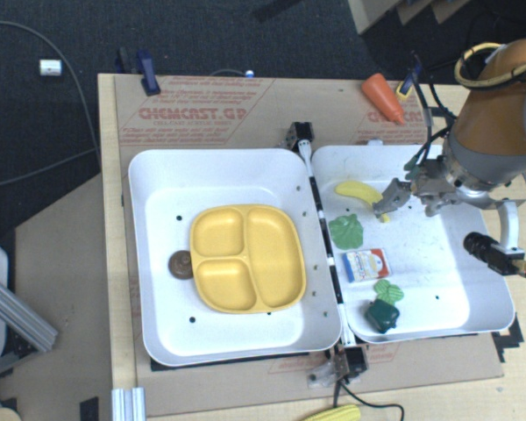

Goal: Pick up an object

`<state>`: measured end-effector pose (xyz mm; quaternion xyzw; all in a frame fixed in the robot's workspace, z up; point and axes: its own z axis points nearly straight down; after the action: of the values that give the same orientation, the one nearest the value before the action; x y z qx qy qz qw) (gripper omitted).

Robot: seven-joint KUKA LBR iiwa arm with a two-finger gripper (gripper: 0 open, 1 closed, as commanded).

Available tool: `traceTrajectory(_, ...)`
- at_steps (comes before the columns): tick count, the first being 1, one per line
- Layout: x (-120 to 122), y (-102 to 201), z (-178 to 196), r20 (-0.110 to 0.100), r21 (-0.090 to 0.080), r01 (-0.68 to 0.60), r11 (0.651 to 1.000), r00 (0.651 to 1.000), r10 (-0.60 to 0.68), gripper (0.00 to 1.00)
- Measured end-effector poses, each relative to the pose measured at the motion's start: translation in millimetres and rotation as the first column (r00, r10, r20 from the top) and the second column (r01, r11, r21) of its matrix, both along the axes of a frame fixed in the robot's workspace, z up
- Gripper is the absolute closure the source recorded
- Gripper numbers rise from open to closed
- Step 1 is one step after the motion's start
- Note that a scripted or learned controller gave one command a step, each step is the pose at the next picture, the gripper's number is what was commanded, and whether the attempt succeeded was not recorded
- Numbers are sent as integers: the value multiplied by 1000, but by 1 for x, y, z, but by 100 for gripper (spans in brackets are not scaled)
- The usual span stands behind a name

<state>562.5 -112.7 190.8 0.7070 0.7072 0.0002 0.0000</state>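
- Dark carpet surrounds a bench [202, 112] topped with brown board, printed in red lettering.
- Two shallow white bins sit side by side on it; the left bin [153, 235] holds a yellow divided plate [245, 257], with a small brown round object [181, 264] touching the plate's left edge.
- The right bin [473, 305] holds a yellow banana [358, 191] near its upper left, a green leafy toy [346, 231] just below it, a small red, white and blue packet [366, 264] lower still, and a dark green block [383, 315] with a light green piece [388, 291] just above it near the front rim.
- An orange carrot [383, 99] lies on the board outside the bins, beyond the right bin's far edge.
- The gripper [391, 202] hangs over the right bin, just beside the banana's right end, with the grey and orange arm [495, 103] behind it.
- Its fingers appear spread apart with nothing between them.
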Motion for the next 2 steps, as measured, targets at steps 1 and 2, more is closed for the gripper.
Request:
traceTrajectory(1,62,11,-107,0,0,0,1000,1000,0,0)
traceTrajectory(2,62,11,-96,2,-1,0,1000,1000,0,100)
